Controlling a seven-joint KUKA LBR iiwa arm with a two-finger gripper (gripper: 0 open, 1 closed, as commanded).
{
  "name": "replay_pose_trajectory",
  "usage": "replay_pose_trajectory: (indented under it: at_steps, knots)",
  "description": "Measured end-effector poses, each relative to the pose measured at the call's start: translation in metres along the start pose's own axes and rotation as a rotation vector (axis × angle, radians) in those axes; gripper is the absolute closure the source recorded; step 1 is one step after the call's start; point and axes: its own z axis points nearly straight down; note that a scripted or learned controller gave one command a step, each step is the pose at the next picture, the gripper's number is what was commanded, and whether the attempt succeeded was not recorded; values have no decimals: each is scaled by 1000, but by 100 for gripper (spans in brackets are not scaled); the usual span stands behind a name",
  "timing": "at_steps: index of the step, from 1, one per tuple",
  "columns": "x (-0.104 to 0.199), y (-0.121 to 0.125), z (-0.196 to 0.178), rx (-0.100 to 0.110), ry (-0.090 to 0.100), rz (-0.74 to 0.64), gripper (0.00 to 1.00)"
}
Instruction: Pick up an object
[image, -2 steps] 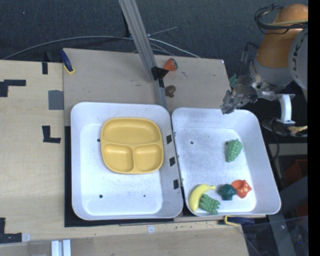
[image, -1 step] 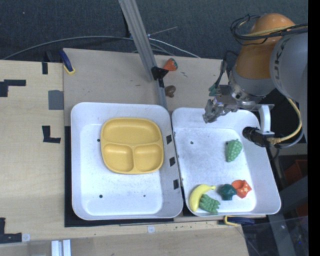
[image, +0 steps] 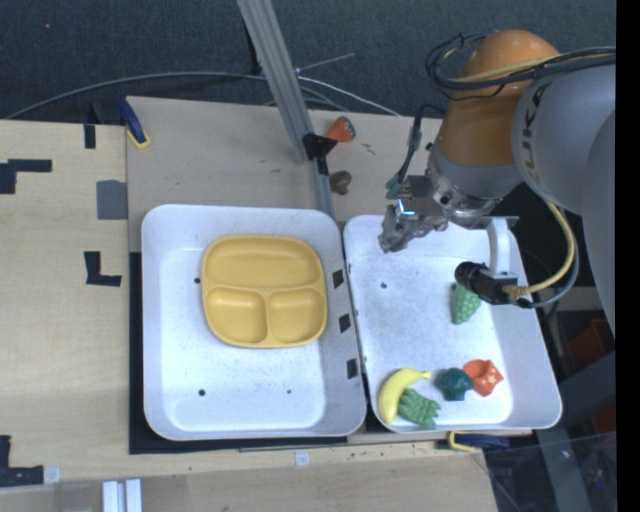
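Banana (image: 394, 387), green toy (image: 420, 408), teal toy (image: 455, 383), orange toy (image: 484, 376) at near edge of right bin (image: 415, 310); jaws over its far-left corner, can't tell how open; plate (image: 265, 290) in left bin (image: 250, 395).

Right white bin (image: 400, 320): floor open through centre and along the left wall; obstructions are a green knobbly toy (image: 463, 303) near the right wall and a near-edge cluster of yellow plastic banana (image: 393, 390), green bumpy toy (image: 420, 408), teal lump (image: 453, 383) and orange-red toy (image: 484, 377). Left white bin (image: 250, 392): a yellow three-compartment plate (image: 265, 290) takes the middle, leaving open floor along the near side.
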Motion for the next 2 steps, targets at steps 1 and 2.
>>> replay_pose_trajectory:
  at_steps: [1, 2]
  knots:
    - [52, -21, -4, 1, 0, -1, 100]
    - [113, -40, 7, 2, -1, -2, 100]
